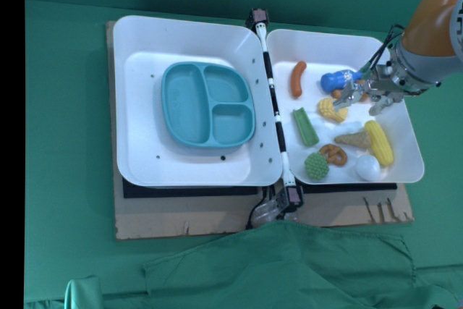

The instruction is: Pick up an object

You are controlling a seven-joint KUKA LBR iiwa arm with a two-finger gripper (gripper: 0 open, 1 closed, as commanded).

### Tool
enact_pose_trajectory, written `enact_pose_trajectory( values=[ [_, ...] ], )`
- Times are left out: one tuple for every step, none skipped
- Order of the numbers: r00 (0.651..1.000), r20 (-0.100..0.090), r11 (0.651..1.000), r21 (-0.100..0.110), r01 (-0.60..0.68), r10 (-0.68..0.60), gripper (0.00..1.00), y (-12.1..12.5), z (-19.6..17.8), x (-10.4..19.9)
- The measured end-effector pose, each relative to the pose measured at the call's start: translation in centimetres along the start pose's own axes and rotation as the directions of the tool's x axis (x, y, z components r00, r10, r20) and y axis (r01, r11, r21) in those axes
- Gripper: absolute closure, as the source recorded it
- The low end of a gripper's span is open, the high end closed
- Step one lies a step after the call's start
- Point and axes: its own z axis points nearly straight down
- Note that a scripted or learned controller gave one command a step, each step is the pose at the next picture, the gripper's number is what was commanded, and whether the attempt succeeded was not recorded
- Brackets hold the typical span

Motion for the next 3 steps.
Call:
enact_pose_trajectory(
  values=[
    [1.0,0.004,1.0,-0.009,0.001,-0.001,0.0,8.8,5.2,-1.6],
    [1.0,0.006,1.0,-0.017,-0.003,0.003,1.0,8.8,3.4,-1.7],
    [1.0,0.007,1.0,-0.016,-0.003,0.003,0.0,8.7,3.4,-1.7]
  ],
)
